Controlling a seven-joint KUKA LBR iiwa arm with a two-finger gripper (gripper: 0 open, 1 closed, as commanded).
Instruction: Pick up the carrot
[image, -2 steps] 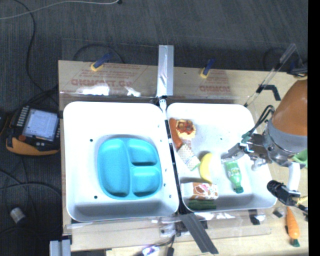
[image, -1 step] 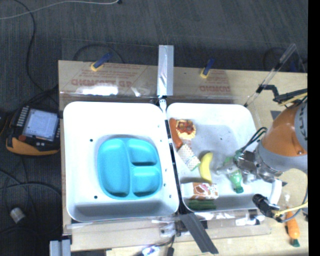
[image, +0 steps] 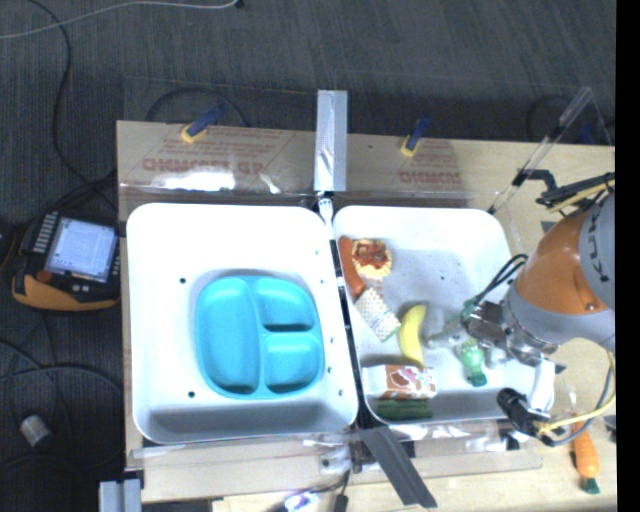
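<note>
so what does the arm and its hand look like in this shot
The arm comes in from the right as a rounded grey body with a broad orange band above the wrist. Below it sits a darker metallic wrist block, and black cables loop around it. The hand looks small, dark and metallic, with a green part near its tip; its details are too small to make out.

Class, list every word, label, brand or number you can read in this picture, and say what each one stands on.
Clear sheet behind the bins: red lettering, reversed and too blurred to read.
Handheld screen left of the bench: display too small to read.
Small packet in the right bin: print too small to read.
</note>
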